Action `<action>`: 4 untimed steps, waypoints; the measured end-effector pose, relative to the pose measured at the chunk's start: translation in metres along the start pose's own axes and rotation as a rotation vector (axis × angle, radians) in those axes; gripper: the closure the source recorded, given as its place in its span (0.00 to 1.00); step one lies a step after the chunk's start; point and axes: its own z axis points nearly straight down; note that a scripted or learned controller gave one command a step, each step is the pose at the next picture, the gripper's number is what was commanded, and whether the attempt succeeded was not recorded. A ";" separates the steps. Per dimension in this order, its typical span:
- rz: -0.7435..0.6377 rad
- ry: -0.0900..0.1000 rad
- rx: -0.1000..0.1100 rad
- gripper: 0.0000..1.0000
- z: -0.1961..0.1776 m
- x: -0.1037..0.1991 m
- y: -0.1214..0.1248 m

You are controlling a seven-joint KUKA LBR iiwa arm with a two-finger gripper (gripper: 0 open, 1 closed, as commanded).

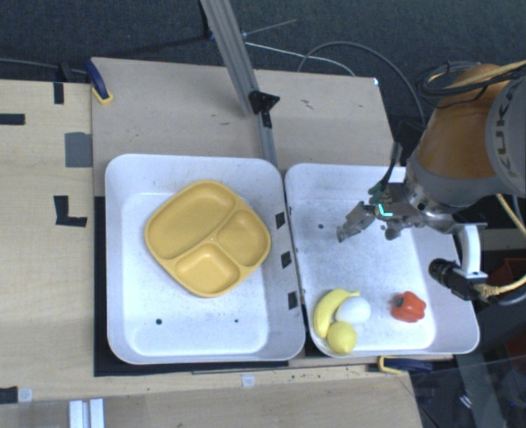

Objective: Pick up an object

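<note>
In the right bin, near its front edge, lie a yellow banana, a white egg-shaped object, a yellow lemon and a small red pepper. My gripper hangs over the middle of that bin, behind these objects and apart from them. It is open, with nothing between its fingers. One finger points left and down. A yellow divided plate lies in the left bin.
A grey metal pole slants across the bench behind the bins. The ridge where the two bins meet runs down the middle. The arm's orange band and cables sit at the right.
</note>
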 end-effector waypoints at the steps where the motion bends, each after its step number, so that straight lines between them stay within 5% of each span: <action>1: 0.001 0.000 0.005 0.00 0.044 0.005 -0.001; 3: 0.001 -0.002 -0.001 0.00 0.124 0.006 0.004; 4: 0.000 0.000 0.000 1.00 0.113 0.007 0.004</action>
